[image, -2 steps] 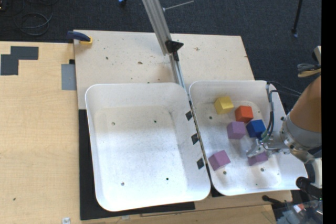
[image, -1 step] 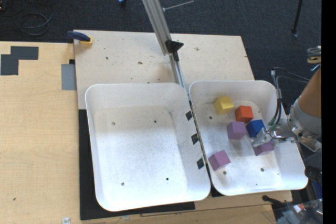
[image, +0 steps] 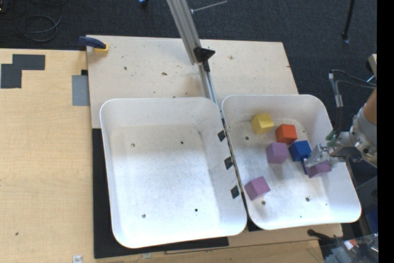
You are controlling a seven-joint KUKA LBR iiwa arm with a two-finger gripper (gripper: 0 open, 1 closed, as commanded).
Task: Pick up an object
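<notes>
Hand (image: 320, 157) is low by the right bin's (image: 320, 218) right wall, right over a purple block (image: 319, 169). How far open it is, I cannot tell, and no grip shows. To do this well, I'd centre on the block and stay off the blue cube (image: 300, 149) just beside. The block looks slightly turned against the wall; no clear long axis.
</notes>
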